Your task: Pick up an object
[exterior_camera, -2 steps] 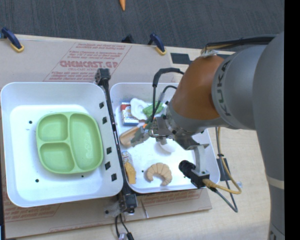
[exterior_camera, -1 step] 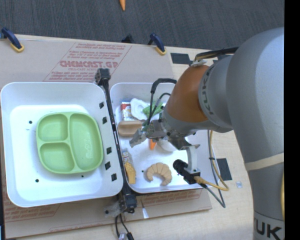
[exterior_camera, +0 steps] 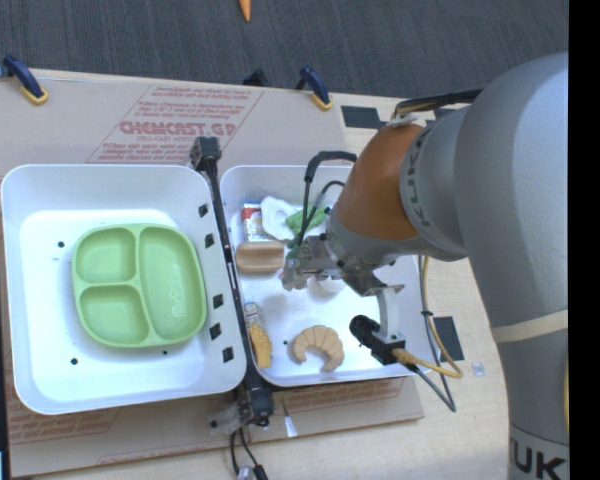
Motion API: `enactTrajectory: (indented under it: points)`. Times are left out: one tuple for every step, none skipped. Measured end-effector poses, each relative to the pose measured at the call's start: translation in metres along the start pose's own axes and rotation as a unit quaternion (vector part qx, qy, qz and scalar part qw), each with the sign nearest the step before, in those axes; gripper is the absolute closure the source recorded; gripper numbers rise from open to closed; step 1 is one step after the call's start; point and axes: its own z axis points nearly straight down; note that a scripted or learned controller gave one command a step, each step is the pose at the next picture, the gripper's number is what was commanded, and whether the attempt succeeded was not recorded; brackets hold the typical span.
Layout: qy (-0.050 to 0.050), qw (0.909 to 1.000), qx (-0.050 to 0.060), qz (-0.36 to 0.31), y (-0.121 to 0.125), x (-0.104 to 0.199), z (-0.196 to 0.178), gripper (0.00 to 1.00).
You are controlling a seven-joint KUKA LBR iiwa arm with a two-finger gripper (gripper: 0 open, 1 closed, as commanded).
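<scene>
Overhead, my grey arm (exterior_camera: 480,168) covers much of the right bin (exterior_camera: 400,363), my landmark. Beside it, touching, the left bin (exterior_camera: 20,298) holds a green divided plate (exterior_camera: 140,283). Inside the right bin, my claw (exterior_camera: 305,268) hangs just beside a hot dog (exterior_camera: 260,258); whether it grips I cannot tell. Nearer the front wall lie a croissant (exterior_camera: 317,346) and a corn cob (exterior_camera: 259,344).
</scene>
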Motion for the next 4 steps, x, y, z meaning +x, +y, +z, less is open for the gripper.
enactTrajectory:
  points:
    - [0.000,1.0000,-0.003,0.004,-0.032,-0.064,-0.050,1.00]
    - [0.001,1.0000,-0.001,0.002,-0.060,-0.061,0.016,1.00]
    - [0.000,1.0000,-0.003,0.004,-0.060,-0.102,-0.069,1.00]
    - [0.000,1.0000,-0.003,0.003,0.011,-0.109,-0.112,1.00]
